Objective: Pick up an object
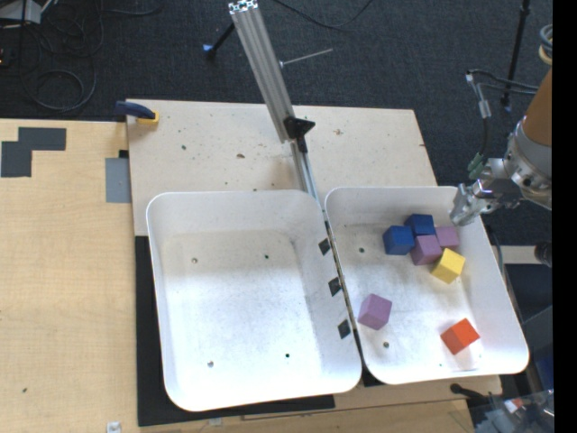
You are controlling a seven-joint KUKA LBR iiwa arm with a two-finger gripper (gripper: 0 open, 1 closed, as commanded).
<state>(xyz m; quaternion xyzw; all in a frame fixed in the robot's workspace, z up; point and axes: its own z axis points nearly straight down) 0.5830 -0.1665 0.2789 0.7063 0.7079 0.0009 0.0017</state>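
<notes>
Just left of claw — blue cube, apart

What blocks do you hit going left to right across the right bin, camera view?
Lone purple block → blue block → orange block. The cluster's other blue, purple and yellow blocks overlap in x, so they are left out.

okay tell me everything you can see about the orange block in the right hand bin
The orange block is a small cube with a matte look, perhaps foam or painted wood, its top face brighter than its sides. It sits flat on the floor of the right bin, near the front right corner, turned slightly askew. It stands alone, touching no other block.
</notes>
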